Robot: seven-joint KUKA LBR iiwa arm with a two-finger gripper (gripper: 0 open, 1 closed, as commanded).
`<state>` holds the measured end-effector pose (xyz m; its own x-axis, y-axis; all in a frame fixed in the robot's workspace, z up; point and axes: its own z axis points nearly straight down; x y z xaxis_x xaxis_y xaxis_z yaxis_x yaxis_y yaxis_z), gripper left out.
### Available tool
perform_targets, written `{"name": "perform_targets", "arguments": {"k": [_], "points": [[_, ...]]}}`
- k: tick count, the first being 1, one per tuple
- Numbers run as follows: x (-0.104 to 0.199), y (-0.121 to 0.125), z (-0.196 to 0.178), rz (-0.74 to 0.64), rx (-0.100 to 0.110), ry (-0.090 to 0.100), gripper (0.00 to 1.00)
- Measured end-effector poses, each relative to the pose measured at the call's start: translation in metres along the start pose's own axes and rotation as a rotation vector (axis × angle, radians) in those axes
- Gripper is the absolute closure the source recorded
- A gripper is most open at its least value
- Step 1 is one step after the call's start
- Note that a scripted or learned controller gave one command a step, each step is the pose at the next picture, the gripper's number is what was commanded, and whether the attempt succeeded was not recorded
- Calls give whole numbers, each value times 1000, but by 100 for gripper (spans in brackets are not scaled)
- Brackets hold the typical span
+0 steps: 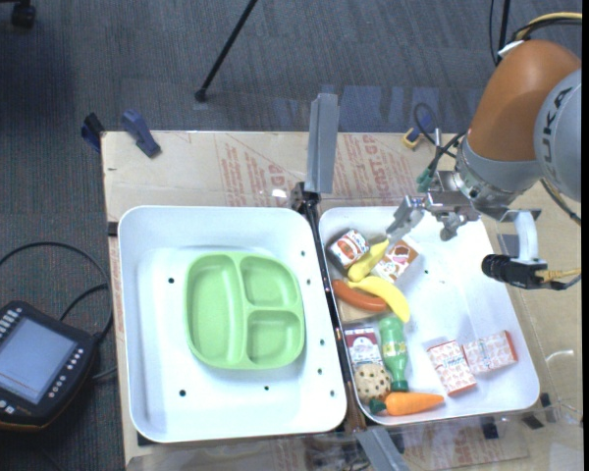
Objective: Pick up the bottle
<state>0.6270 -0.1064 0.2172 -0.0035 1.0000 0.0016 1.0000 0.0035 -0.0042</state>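
the bottle [394, 353] is seen lying in the right bin [471, 307], near its front edge and toward its left wall. it is a small green toy bottle with a label band at its middle and a narrower neck turned toward the back. it is likely hollow plastic: light, stiff, smooth and rounded, so it may roll or slip if pinched off-centre. the label band, across the width of the body, is judged the best place to be gripped.

it is crowded. a small printed carton [361, 345] lies just beside it on the left, a cookie [371, 381] and an orange carrot [412, 402] lie at its base, and a yellow banana [387, 293] lies just behind its neck. little room is left for a finger on the left side.

the gripper [427, 218] is held over the back edge of the right bin, well apart from the bottle. its fingers are spread apart and nothing is held between them.

in the left bin [147, 263] a pale green divided plate [245, 310] of smooth moulded plastic is placed.
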Motion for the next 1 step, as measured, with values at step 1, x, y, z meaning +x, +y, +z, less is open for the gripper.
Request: {"name": "perform_targets", "arguments": {"k": [1], "points": [[23,-46,123,191,-6,1,0]]}}
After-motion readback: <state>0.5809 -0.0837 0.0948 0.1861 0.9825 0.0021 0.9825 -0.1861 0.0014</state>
